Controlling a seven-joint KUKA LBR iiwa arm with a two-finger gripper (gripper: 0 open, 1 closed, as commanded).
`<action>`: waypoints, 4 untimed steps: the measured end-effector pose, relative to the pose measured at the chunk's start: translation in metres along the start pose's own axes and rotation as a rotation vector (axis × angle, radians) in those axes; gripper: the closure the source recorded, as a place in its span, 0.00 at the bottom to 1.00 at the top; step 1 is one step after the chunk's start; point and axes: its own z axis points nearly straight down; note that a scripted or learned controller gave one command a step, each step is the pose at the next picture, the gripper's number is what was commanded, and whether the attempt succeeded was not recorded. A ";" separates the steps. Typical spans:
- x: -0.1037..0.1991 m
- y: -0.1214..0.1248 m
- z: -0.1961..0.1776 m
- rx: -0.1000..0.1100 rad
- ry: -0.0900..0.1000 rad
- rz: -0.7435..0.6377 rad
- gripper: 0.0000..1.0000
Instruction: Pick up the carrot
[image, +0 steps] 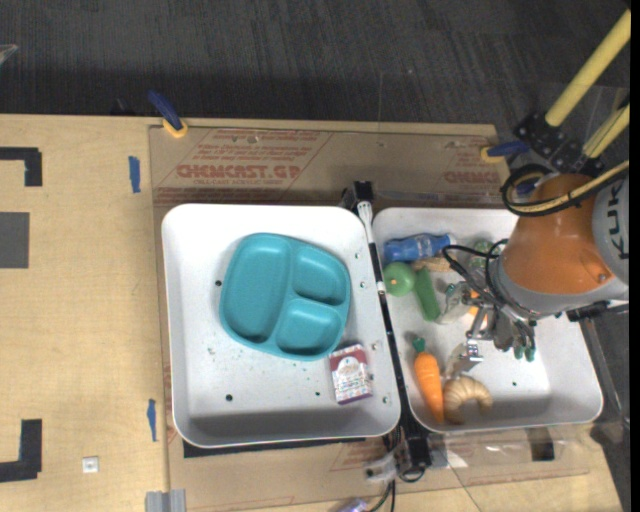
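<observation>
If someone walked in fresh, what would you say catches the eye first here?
Probably the big teal divided plate filling the left bin, with a small red-and-white packet at its lower right corner. Next, the arm's orange band above the cluttered right bin, where the carrot lies beside a tan shell-like toy.

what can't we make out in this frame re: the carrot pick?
- Gripper: camera view, small and tangled with cables under the orange wrist band; open or shut cannot be told.
- Items at the right bin's back, near the blue bottle and green item: partly covered by the arm and cables.
- Carrot: its lower end meets a tan item; touching or overlapping is unclear.
- Small packet in the left bin: label too small to read.
</observation>
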 end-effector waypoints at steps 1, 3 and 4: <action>-0.004 0.001 -0.013 0.000 -0.011 -0.001 1.00; -0.006 0.002 -0.023 0.000 -0.018 -0.003 1.00; -0.006 0.002 -0.023 0.000 -0.017 -0.003 0.00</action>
